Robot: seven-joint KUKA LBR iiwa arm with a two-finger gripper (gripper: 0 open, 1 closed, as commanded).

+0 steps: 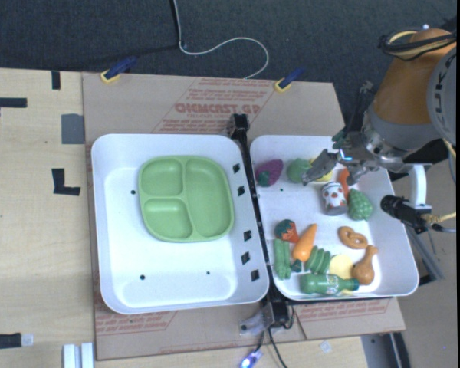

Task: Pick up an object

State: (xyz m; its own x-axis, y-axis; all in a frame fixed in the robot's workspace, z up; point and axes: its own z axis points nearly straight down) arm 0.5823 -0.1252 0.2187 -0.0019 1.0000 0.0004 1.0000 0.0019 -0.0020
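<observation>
Toy food (314, 251) lay heaped in right bin (399, 278): carrot (304, 241), pretzel (353, 238), broccoli (359, 205), purple piece (270, 171) by the divider. Gripper (331, 167) hovered low over that bin's far side, fingers (318, 166) spread apart, grasping nothing. Green divided plate (187, 198) sat alone in left bin (115, 282).

I'm seeing the pincer (333, 167) hovering, fingers apart, over toy food in the right bin (402, 278); a green divided plate (187, 198) is lying in the left bin (111, 228).
</observation>
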